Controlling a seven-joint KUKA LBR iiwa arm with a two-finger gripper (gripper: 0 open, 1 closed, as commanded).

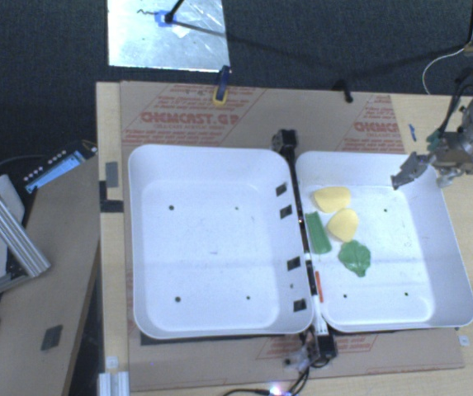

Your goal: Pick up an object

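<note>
In the right bin [434, 279], close to its left wall, lies a small cluster of objects. A yellow lump [333, 198] is farthest back, and a second yellow lump [344, 223] sits just in front of it. A green bar [317, 232] lies along the left wall, and a green leafy piece [355, 258] is nearest the front. My gripper [426, 174] hangs over the bin's back right corner, to the right of the cluster and well apart from it. Its fingers are spread open with nothing between them.
The left bin [211, 246] adjoins the right one, with black clips [286, 212] along the shared wall. A shiny metal sheet [168, 21] lies on the dark floor behind the bench. A yellow and blue clamp [220, 87] stands at the cardboard's back edge. Cables [451, 52] hang near the arm.
</note>
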